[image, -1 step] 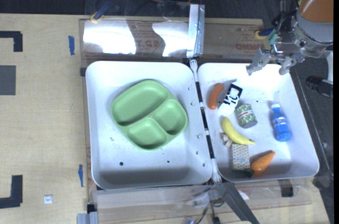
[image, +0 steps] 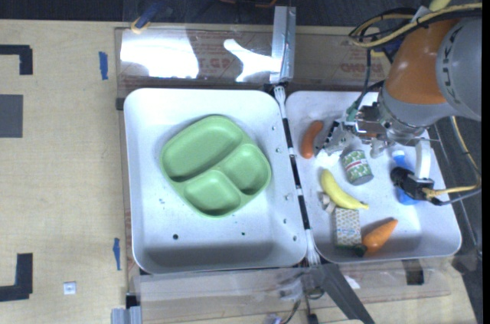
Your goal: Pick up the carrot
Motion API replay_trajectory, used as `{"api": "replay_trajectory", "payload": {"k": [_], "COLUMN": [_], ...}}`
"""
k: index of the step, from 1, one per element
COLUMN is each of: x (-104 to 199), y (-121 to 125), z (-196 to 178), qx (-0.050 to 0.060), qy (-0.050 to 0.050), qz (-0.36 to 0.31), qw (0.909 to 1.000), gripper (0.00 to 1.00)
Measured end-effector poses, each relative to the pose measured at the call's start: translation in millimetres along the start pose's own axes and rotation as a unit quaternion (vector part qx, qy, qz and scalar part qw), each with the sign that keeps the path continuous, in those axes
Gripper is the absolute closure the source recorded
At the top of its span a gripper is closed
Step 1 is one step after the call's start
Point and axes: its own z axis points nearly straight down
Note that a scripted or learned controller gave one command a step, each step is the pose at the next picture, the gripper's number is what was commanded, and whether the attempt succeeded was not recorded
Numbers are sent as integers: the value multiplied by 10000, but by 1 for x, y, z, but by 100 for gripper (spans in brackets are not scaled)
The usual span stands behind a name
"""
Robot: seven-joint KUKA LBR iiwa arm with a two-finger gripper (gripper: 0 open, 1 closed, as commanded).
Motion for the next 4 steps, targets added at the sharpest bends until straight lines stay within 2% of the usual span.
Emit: {"api": "replay_trajectory", "payload": {"k": [1, 2, 3, 4], "x": [-28, -72, -41, -39], "y": [-44, -103, -103, -99], "z": [48, -46, 44, 33], "qx": [-32, -9, -43, -96], "qy": [3, -2, 5, 4], "qz": [-1213, -1590, -2578, -2580], "qw": [9926, 9873, 9662, 9661], "gripper": [0, 0, 0, 100]}}
